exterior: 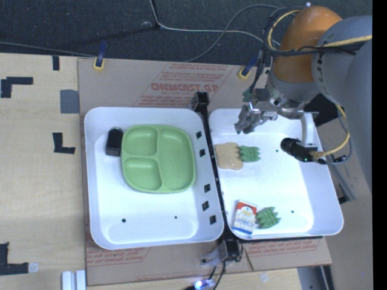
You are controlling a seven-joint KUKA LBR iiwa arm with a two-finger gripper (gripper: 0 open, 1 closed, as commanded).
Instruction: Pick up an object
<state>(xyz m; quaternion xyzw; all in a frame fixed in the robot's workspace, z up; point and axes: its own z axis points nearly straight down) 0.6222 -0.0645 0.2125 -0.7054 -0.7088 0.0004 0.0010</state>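
Note:
My gripper (247,124) hangs over the back left part of the right bin (314,186), its fingers pointing down with nothing seen between them. Just below it lie a tan, cookie-like piece (228,156) and a small green leafy toy (249,154) touching its right side. Near the right bin's front edge sit a small red and white carton (244,216) and a second green leafy toy (267,217). In the left bin (103,222), a green divided plate (158,158) rests with a small black block (113,142) beside its left rim.
A black divider strip (208,168) runs between the two bins. A black cylindrical part (295,147) sticks out from the arm over the right bin. Cables trail across the dark backdrop behind the bench, and cardboard lies under both bins.

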